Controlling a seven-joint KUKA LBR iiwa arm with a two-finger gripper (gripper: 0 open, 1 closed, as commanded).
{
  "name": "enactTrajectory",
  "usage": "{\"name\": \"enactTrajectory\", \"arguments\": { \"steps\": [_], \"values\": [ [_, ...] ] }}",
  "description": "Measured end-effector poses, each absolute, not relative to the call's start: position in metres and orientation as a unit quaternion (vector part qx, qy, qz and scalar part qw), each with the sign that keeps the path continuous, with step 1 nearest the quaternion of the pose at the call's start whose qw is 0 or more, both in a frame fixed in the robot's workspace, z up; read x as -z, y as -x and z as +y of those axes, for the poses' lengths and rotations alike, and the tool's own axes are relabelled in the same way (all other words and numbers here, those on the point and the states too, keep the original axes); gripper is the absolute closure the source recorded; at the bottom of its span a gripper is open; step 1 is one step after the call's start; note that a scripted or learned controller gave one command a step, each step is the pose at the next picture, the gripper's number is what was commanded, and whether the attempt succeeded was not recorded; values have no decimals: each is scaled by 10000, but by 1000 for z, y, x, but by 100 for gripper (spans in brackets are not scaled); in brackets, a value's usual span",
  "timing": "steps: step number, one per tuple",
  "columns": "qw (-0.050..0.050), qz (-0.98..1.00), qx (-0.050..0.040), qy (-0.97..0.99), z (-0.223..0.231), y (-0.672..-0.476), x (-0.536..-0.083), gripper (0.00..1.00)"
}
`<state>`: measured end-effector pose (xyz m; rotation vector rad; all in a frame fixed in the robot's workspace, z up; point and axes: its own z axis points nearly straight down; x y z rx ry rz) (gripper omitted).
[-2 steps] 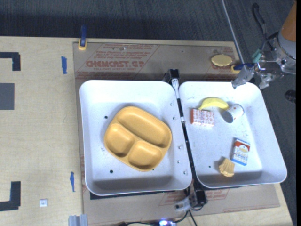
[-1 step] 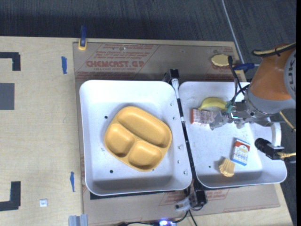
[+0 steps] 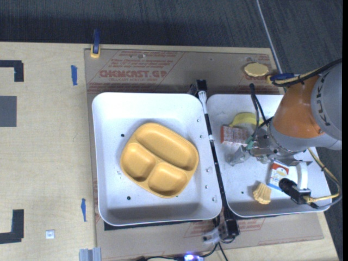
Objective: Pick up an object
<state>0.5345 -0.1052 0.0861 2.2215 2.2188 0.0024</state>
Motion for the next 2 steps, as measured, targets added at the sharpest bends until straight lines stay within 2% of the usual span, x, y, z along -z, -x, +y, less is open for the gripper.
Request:
{"name": "enactTrajectory", "arguments": {
  "steps": [1, 2],
  "values": [
    [13, 7070, -14, -7072, -94, -480, -86, 0],
    [20, 7067, -12, -7075, -93, -480, -86, 0]
  ]
}}
